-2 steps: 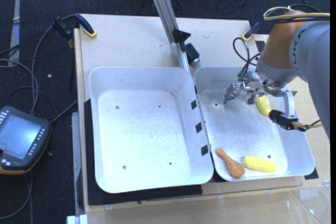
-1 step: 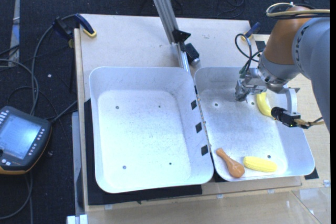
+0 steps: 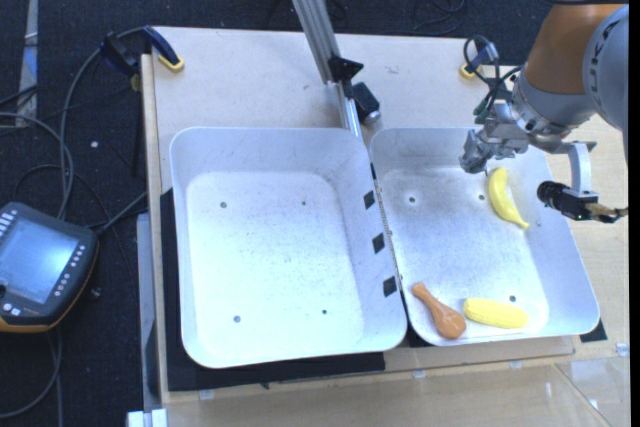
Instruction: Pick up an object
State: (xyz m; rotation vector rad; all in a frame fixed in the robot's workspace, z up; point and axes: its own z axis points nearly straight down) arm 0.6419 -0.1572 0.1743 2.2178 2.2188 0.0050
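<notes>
We see the gripper just beside the banana in the right bin; whether it is clenched we cannot tell; we should centre over it before descending

One camera hangs above the bench, looking down at a slant from the front side, far enough back to take in both bins: left bin, right bin. Dark floor with cables shows beyond the bench. The arm comes in from the right.
</notes>
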